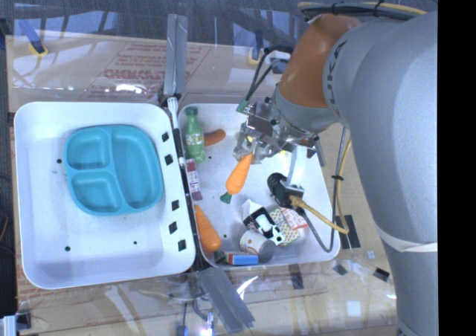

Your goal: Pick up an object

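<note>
Hanging from gripper [251,150], carrot [239,174], tilted, above right bin [324,192]

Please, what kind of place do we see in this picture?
Probably a robotics lab bench for grasping trials, not a kitchen. Two shallow white plastic bins sit side by side; the right one holds toy food like an orange plastic carrot and a small green bottle, with a grey robot arm above.

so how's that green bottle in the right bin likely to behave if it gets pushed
The green bottle lies on its side by the bin's left wall, so it would probably roll. It looks like smooth plastic, likely light, stiff and a bit slippery between the fingers.
</note>
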You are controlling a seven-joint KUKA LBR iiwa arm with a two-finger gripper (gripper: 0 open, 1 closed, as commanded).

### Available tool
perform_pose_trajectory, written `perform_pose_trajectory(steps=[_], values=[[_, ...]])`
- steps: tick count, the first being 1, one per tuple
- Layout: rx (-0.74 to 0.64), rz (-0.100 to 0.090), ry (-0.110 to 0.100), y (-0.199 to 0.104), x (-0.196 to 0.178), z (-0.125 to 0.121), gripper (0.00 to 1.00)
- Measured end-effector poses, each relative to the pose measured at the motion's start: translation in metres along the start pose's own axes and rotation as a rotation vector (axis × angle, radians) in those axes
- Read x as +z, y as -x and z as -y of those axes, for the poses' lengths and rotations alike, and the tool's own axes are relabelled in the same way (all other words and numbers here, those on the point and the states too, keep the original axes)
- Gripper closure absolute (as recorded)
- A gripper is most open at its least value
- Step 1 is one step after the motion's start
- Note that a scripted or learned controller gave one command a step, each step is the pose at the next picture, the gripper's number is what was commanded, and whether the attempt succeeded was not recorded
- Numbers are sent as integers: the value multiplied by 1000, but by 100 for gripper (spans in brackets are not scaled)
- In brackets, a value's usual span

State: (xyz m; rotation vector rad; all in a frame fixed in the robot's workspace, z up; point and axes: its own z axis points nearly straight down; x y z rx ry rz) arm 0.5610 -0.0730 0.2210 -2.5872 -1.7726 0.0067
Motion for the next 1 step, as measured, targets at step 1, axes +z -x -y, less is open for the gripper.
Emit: perform_pose_trajectory(steps=[1], values=[[63,2,-2,-14,-17,-10,100]])
